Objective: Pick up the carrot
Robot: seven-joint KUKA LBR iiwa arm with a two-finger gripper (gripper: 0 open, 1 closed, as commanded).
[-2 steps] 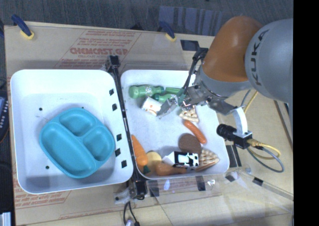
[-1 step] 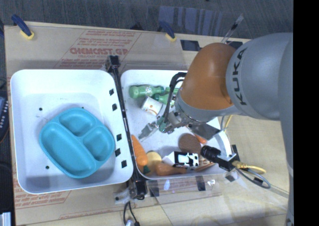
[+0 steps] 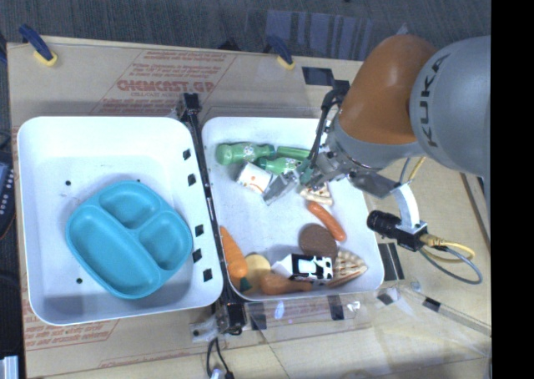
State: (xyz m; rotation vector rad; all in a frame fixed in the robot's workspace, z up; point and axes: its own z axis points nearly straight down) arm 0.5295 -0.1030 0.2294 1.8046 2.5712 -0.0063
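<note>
The arm (image 3: 417, 106) comes in from the upper right of the frame and hangs over the upper right part of the right bin (image 3: 229, 131). Its gripper (image 3: 315, 170) sits low among the clutter near that bin's upper middle; whether it is released or clenched cannot be told from here, and nothing can be seen caught in it.

The carrot (image 3: 233, 254) lies at the lower left of the right bin, slanted, close along the bin's left wall and near the divider between the two bins. Its lower end touches a pale round piece (image 3: 258, 265), with a black-and-white toy (image 3: 312, 268) and a waffle-patterned piece (image 3: 349, 266) crowded along the bottom rim to its right. A brown round thing (image 3: 318, 240) and a small orange sausage-like thing (image 3: 326, 219) lie above those.

A green bottle (image 3: 250, 153) runs along the upper part of the bin, with a white carton (image 3: 253, 175) just below it.

Bare white floor shows in the middle left of the right bin, above the carrot and below the carton.

The left bin (image 3: 50, 144) holds a blue divided plate (image 3: 129, 238) in its lower half, with bare floor above it.
</note>
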